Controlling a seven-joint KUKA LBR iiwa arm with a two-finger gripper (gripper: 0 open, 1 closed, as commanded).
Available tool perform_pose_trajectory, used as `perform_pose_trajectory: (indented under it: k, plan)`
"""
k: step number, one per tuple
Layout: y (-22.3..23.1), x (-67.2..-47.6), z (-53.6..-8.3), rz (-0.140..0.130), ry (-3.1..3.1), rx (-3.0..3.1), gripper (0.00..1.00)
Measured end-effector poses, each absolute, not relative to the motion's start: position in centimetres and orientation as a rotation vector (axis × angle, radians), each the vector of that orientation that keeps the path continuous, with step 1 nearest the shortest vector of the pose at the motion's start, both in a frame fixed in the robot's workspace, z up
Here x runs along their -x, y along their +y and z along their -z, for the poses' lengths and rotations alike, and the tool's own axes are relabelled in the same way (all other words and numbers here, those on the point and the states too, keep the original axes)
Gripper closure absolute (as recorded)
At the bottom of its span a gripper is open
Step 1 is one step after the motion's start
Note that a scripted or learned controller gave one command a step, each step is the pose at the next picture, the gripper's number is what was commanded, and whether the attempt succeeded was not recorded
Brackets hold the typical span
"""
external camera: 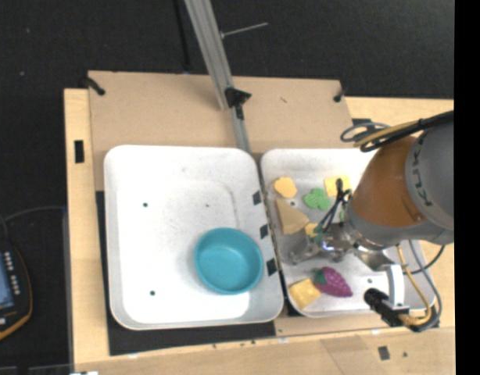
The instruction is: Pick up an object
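- Tabletop [170, 119]: a tan board carrying two shallow white bins side by side.
- Left bin [146, 186]: holds a blue bowl [228, 260], upright, in its lower right part, close to the wall shared with the other bin.
- Right bin [291, 162]: holds several small objects: a yellow piece [284, 187] near the top, a green piece [317, 199] to its right, a tan wedge [291, 217] below them, a purple grape-like piece [334, 281] and a yellow block [305, 292] just beside it near the lower rim.
- Arm [396, 190]: grey with an orange band, reaching in from the right above the right bin.
- Tool [314, 248]: low in the middle of the right bin, between the tan wedge and the purple piece; whether it is released or clenched cannot be told, as wrist and cables blur it.
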State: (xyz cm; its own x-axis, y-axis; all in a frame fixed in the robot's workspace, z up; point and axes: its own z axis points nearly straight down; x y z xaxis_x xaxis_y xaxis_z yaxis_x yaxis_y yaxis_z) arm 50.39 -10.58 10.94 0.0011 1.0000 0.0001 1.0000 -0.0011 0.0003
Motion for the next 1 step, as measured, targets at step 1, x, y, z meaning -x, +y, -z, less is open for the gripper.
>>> perform_pose_trajectory:
  k: [1]
  plan:
    - [-10.68,-50.54,-12.04,-0.005,2.213,-2.225,1.0]
